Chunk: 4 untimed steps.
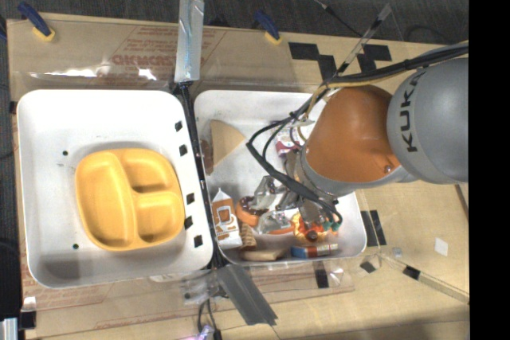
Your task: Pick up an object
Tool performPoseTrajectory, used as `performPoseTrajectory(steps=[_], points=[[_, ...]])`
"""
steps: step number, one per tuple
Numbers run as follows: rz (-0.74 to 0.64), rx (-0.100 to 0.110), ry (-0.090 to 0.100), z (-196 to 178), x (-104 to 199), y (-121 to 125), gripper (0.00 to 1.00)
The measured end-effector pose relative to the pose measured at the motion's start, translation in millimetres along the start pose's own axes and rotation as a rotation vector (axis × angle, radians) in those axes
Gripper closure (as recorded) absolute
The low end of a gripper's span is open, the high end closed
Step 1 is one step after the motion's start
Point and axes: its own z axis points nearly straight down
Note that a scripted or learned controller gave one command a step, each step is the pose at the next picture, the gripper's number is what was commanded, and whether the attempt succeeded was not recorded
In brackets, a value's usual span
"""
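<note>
On the worktop (119, 52), the left bin (32, 171) holds a yellow divided tray (127, 197), stiff moulded plastic, probably light but too broad for a pinch anywhere except its rim. To the right of that tray, across the divider, the right bin (239, 103) carries a jumble along its near edge: a brown-and-white carton (225, 224), then small orange and red packets (307, 228). These look light and crinkly (slippery film, likely), so the boxy carton's flat sides seem the surest hold. The tool (275, 199) sits down among that clutter beneath the orange wrist; whether it is clenched or released, I cannot tell.
</note>
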Motion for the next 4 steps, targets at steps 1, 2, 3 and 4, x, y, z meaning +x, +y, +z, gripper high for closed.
performPoseTrajectory(steps=[1, 2, 3, 4], points=[[0.024, -0.001, -0.002, -138.8, -61.2, -24.6, 1.00], [0.329, -0.006, 0.014, -35.7, -14.6, -33.2, 1.00], [0.168, -0.004, 0.006, -28.3, -69.1, -79.1, 1.00], [0.317, -0.004, 0.006, -83.7, 6.3, -39.2, 1.00]])
